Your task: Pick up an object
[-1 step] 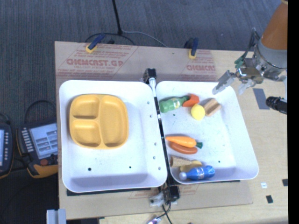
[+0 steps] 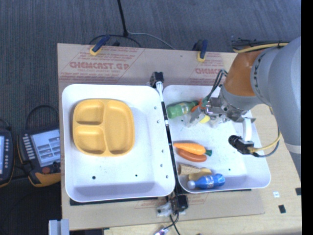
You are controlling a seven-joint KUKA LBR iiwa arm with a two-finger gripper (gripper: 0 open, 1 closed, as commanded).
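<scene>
Gripper: the two-finger gripper (image 2: pixel 204 112) hangs low over the far part of the right-hand shallow white bin (image 2: pixel 254 177), below the grey arm with its orange band (image 2: pixel 240 77). Whether it is open or closed cannot be told from this view, and nothing can be made out in its grasp. It sits just beside the cap end of the green plastic bottle (image 2: pixel 179 109); contact cannot be confirmed.

Right bin, contents:
- green plastic bottle, lying on its side near the bin's far left corner;
- orange toy carrot with a green tip (image 2: pixel 191 148), lying crosswise mid-bin;
- red-orange elongated piece (image 2: pixel 190 156), touching the carrot on its near side;
- tan cone-shaped item (image 2: pixel 193 170), by the near wall;
- blue plastic bottle with a pale cap (image 2: pixel 208 181), lying just beside the cone at the near wall.

Left-hand shallow white bin (image 2: pixel 98 180): one yellow three-compartment plastic tray (image 2: pixel 103 127), set towards the far left.

Surface: both bins rest side by side on a brown cardboard sheet with red lettering (image 2: pixel 98 65), held at the far edge by a blue-and-yellow clamp (image 2: pixel 99 45) and a second such clamp (image 2: pixel 201 51).

Room: dark grey carpet (image 2: pixel 29 23); a black cable (image 2: pixel 121 11) runs across it; a handheld control pendant with a screen (image 2: pixel 38 151) lies at the left.
</scene>
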